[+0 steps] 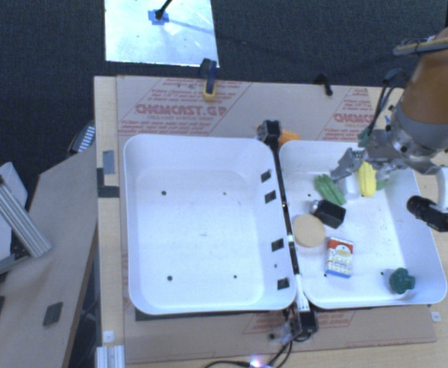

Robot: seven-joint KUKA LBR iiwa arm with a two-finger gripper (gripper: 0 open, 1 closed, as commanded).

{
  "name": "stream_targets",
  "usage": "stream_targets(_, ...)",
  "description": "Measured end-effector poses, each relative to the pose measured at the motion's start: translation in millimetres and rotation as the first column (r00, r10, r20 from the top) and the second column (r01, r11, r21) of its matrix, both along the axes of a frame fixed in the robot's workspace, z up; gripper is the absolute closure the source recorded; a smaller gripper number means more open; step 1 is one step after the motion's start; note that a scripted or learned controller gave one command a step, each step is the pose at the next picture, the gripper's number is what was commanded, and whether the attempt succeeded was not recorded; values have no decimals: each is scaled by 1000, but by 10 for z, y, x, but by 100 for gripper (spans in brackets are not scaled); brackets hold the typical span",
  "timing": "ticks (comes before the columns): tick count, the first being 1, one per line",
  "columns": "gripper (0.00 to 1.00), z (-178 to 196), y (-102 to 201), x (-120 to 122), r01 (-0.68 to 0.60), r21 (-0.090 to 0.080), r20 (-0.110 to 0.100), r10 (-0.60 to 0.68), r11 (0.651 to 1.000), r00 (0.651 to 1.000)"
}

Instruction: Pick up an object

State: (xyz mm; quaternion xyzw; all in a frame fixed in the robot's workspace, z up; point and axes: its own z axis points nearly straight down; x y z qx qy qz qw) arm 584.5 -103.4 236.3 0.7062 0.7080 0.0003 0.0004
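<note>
So we've got the gripper [367, 169] low over the far end of the right bin [420, 240], right at a yellow object [367, 179], which looks like the pick target; we honestly can't tell if it's grasping it or not. Everything is in that bin: green piece [330, 188], black block [331, 214], tan disc [310, 231], small carton [339, 257], dark green lump [400, 280]. They're spread apart, probably for easy access.

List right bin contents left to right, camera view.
Tan round disc → black block → small red and white box → yellow object by the end effector → dark green object.
</note>
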Motion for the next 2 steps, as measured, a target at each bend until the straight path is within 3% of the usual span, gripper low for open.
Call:
stream_targets(1, 0, -695, -244, 302, 2, 0, -3, -2, 1000, 1000)
stream_targets(2, 0, -1378, 97, 601, -5, 1, -1, 5, 1000, 1000)
